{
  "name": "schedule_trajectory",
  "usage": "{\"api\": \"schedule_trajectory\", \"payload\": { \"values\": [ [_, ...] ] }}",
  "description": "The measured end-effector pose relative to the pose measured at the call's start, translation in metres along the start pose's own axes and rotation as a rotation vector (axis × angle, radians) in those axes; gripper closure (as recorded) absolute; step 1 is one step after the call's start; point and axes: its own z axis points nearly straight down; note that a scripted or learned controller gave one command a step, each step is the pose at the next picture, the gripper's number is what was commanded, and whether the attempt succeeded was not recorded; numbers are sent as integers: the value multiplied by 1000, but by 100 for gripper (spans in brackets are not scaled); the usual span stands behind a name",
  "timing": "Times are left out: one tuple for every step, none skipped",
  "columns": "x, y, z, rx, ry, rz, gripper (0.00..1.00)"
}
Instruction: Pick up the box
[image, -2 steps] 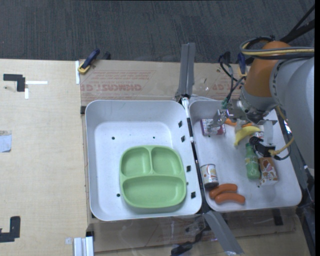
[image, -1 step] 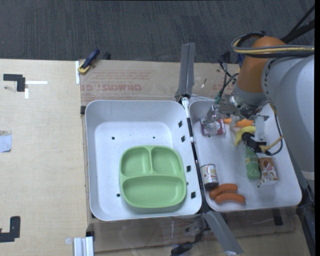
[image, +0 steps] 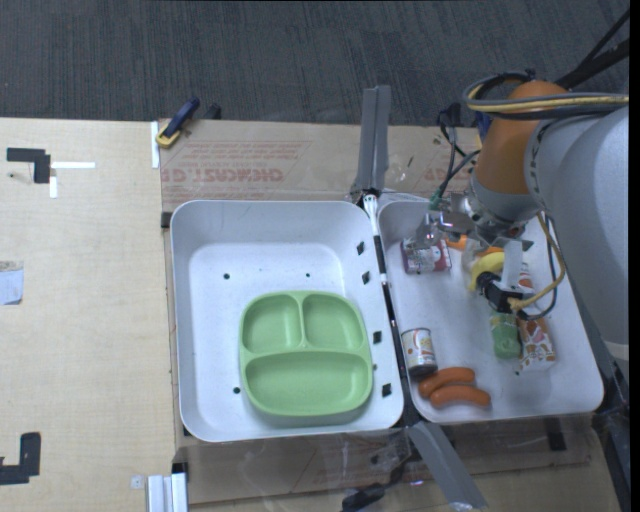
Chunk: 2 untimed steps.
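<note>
Orange-white box (image: 537, 345) — one, right bin (image: 570, 395)

Two shallow white bins sit side by side on the table (image: 80, 330). The left bin (image: 200, 240) holds a green divided plate (image: 305, 352) with three compartments, lying flat toward its near right part. In the right bin (image: 570, 390), a small can (image: 419, 350) lies near the left wall, and just beyond it toward the near edge rest two orange sausages (image: 455, 388), touching side by side. A banana (image: 486, 265) lies toward the far part of that bin, and a green item (image: 505, 337) sits nearer, at the right. On the table's far edge, left of the bins, lies a blue and yellow tool (image: 180, 120).
</note>
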Motion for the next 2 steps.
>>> {"api": "schedule_trajectory", "payload": {
  "values": [
    [-2,1,-7,1,-3,-2,100],
    [-2,0,-6,4,-3,-2,0]
  ]
}}
